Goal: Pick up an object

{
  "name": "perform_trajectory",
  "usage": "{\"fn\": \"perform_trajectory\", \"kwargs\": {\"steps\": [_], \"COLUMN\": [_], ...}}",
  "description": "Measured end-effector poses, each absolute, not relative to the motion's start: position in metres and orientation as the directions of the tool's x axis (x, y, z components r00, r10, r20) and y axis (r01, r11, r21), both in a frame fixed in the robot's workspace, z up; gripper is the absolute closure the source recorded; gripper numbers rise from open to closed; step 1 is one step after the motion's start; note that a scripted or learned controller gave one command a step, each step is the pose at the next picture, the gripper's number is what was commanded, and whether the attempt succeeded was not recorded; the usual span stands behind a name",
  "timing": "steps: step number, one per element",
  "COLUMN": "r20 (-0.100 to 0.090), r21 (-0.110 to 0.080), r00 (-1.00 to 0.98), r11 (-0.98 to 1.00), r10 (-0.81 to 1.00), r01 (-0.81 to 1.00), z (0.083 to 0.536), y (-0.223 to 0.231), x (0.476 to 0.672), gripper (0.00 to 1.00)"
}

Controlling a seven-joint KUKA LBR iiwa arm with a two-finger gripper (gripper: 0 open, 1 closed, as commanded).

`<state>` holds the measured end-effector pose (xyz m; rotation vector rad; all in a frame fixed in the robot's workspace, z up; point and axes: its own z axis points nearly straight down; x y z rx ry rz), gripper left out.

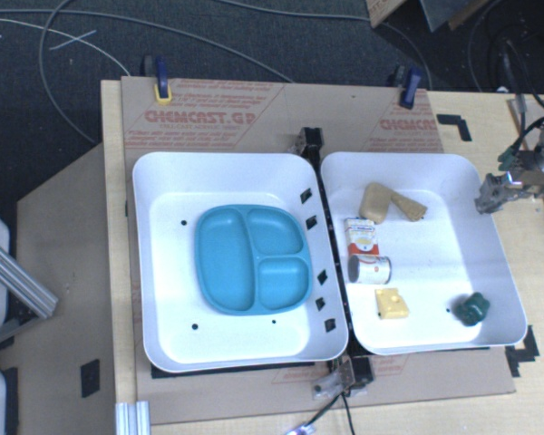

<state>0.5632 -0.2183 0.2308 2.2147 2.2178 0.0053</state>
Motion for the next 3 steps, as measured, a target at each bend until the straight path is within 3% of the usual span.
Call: {"fn": "perform_trajectory", "kwargs": {"steps": [1,2,3], "r20": [-0.001,0.003,0.003], "r21": [0.003,-0.001,-0.004], "r00": [-0.001,-0.005,-0.004], "r11": [0.001,0.005,0.004], "r10": [1.0,1.0,1.0], "r01": [1.0,1.0,1.0], "z": [0.245,0.248,0.236], "y": [-0.218,-0.163,-0.109], "x": [0.564,0.563,0.55], "gripper": [1.0,1.0,1.0]}}
